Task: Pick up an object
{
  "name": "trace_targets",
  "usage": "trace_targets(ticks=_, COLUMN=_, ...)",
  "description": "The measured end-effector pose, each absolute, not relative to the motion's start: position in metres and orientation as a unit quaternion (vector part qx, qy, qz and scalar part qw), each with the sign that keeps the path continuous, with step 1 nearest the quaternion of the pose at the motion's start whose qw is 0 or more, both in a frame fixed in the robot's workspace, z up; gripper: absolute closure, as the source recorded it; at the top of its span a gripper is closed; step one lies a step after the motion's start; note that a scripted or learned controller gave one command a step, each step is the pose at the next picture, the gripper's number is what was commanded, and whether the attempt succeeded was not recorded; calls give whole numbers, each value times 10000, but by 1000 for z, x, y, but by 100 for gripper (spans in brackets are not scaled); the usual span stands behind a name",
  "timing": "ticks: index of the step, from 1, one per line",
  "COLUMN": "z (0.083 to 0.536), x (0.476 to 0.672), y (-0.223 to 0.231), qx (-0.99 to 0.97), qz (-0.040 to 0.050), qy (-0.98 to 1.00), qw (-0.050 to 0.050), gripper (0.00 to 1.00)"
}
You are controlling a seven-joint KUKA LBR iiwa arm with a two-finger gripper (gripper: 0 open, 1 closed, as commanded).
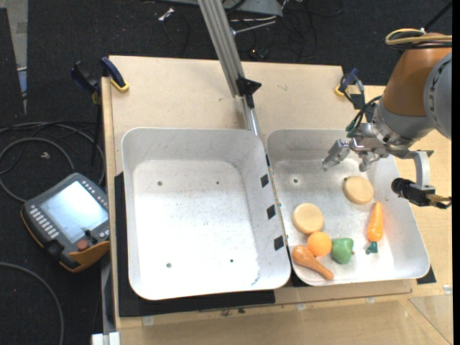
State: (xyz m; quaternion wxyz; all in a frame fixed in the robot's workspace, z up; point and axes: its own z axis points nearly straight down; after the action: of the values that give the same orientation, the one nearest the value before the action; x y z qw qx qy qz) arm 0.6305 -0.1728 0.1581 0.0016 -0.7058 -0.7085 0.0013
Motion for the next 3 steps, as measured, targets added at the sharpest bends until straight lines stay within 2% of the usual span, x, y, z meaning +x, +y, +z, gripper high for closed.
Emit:
trace_targets(ticks=1, z=100, x=636, y=-178, qx=-7067, qz=-7, qy=-7075, qw=-30, gripper=0)
trace_targets(ticks=2, z=111, x=636, y=-178, qx=-7067, qz=-5, qy=-7075, qw=-19, gripper=100)
trace_targets(ticks=3, z=156, x=642, y=-174, qx=-7060, qz=-18, qy=-7082, qw=-29, gripper=100)
